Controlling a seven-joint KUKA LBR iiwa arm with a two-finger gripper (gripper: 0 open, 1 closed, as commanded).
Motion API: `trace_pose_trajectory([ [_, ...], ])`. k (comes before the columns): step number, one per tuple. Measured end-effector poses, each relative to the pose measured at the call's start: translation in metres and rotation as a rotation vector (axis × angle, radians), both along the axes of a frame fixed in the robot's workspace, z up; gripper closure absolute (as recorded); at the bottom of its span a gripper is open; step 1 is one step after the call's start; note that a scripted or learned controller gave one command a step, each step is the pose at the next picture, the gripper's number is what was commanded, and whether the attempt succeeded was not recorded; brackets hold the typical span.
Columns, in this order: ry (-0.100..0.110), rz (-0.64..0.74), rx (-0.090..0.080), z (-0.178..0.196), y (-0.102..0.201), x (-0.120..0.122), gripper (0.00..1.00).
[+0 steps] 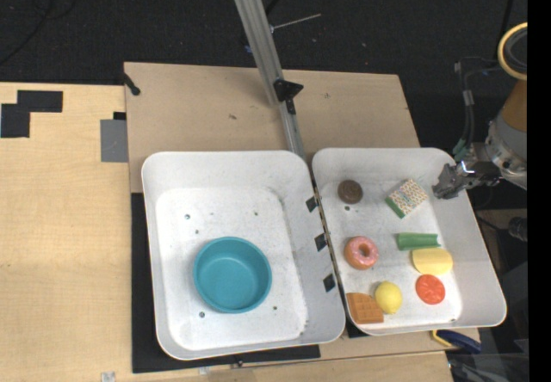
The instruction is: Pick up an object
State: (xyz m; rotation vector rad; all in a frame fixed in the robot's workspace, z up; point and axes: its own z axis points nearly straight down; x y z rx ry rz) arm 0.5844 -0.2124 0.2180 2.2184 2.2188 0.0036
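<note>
- two shallow white bins sit side by side on the bench: the left bin (172,174) and the right bin (469,225).
- the left bin holds a teal bowl (232,274), upright, toward its near side.
- the right bin holds the small objects, none of them lifted:
- a brown round piece (349,191) near the far left corner.
- a green and white patterned block (406,197) to its right, tilted.
- a pink frosted donut (362,252) near the middle left.
- a green strip (417,240) just above a pale yellow piece (432,261), the two close together.
- a red round piece (430,289) just below the pale yellow one.
- a yellow lemon (389,297) touching or just beside an orange waffle square (366,309) at the near edge.
- the gripper (451,180) is at the right bin's far right rim, near the patterned block but apart from it.
- its dark fingertips are too small and blurred to tell how far apart they stand; nothing can be seen between them.
- the grey arm with its orange band (516,105) comes in from the right edge.
- a metal rail (263,45) slants across the bench behind the bins.
</note>
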Motion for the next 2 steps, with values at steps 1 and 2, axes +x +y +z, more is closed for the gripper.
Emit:
trace_pose_trajectory([
  [1,0.003,0.000,0.001,0.025,0.000,0.000,1.00],
  [2,0.004,0.004,0.002,0.024,0.060,-0.006,1.00],
])
